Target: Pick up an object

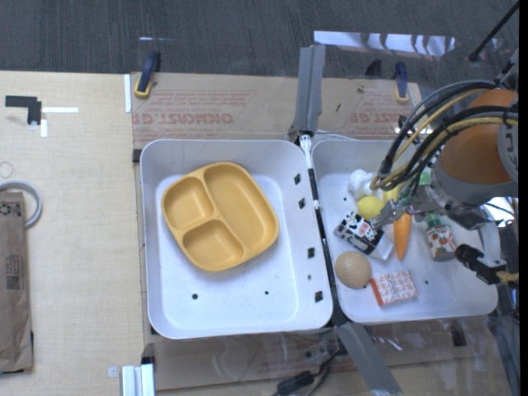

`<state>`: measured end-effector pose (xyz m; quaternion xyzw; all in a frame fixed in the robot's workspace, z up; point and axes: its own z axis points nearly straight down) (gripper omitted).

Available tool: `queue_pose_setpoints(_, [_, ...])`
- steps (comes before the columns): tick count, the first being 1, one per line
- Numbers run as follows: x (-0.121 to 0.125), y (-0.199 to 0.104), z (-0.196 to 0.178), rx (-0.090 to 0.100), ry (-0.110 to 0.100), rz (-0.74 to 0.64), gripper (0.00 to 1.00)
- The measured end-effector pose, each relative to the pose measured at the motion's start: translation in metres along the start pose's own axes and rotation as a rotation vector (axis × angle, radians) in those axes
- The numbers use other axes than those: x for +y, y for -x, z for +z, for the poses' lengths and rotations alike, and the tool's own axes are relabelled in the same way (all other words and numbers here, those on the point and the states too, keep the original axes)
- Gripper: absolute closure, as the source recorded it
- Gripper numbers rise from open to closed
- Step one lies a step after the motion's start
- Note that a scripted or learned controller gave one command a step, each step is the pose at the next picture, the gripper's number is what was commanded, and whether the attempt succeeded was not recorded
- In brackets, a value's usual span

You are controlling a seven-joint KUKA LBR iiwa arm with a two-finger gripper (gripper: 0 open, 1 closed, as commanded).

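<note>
Hanging over the right bin, the end effector sits below the orange wrist band, half buried under a bundle of yellow and black cables. Whether it is spread or closed I cannot tell, since the wrist and hoses cover it from above, and nothing can be seen gripped in it.

Several small things lie under and around it. A carrot lies directly at 6 o'clock from the end effector, just beside it and perhaps touching, with its long axis running roughly 12 to 6 o'clock and its narrow tip pointing down the view. At about 9 o'clock sits a yellow lemon-like piece, with a white lumpy item just beyond it at 10 o'clock. A black-and-white cow-patterned toy lies at 8 o'clock, a tan egg-shaped ball farther off at 7 o'clock, and a red-and-white patterned packet near 6 o'clock past the carrot. A small printed can lies at 4 o'clock.

My judgement is that the carrot is the nearest candidate, so a pick would want the closing direction set across its long axis, from 9 to 3 o'clock.

On the surface, the left bin holds a yellow divided plate, well apart from the arm.
</note>
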<state>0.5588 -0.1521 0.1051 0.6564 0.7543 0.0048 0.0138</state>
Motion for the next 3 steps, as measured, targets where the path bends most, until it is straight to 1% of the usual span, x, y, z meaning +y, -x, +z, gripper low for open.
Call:
queue_pose_setpoints(1, [0.032,0.030,0.011,0.019,-0.020,-0.066,0.00])
queue_pose_setpoints(2, [0.032,0.033,0.002,0.014,-0.018,-0.063,1.00])
queue_pose_setpoints(3, [0.032,-0.018,-0.083,0.013,-0.026,0.001,1.00])
